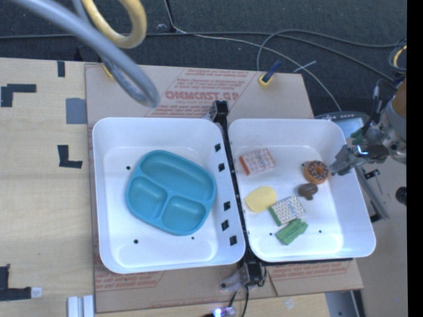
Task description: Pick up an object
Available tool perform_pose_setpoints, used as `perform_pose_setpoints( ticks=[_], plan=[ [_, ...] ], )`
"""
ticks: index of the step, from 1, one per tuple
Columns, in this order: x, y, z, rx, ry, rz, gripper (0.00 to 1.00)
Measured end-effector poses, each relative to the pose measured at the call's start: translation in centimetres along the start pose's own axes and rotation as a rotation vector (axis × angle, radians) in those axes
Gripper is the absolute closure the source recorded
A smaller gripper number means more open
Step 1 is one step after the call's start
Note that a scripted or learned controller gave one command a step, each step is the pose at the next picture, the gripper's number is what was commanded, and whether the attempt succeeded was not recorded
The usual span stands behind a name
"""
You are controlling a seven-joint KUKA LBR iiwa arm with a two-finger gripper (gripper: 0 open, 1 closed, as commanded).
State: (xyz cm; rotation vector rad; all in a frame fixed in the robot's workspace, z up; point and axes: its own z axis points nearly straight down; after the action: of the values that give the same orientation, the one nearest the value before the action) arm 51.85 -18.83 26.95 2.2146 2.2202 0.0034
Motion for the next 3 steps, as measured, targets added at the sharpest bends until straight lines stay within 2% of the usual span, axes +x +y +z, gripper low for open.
perform_pose_setpoints(
  ticks=[1, 3],
  plan=[
    [4.8, 1.7, 1.7, 0.007, 0.003, -0.003, 1.00],
    [14.9, 4.8, 0.9, 0.006, 0.004, -0.005, 1.00]
  ],
)
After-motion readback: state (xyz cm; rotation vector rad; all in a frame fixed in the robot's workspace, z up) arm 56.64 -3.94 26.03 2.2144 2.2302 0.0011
